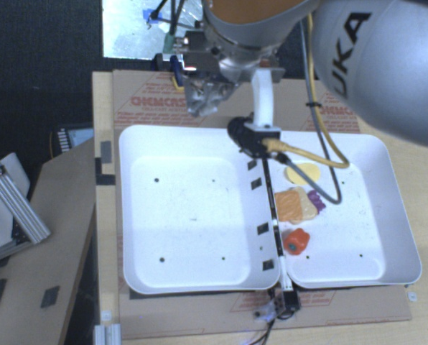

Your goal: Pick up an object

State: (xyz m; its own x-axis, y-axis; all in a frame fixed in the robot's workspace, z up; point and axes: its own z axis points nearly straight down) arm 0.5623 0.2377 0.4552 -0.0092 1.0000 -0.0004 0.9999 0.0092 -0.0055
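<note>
Red tomato [296,242] sits below orange slab [291,205], whose long axis runs upright.

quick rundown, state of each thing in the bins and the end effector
end effector: raised above the far edge of the left bin, blurred, nothing visible in it
left bin: flat on the bench, beside the right bin
right bin: flat, holds the objects
orange block: lying flat near the divider
yellow piece: lying flat
purple piece: tucked against the orange block
red-orange object: resting apart, nearer the front
</note>
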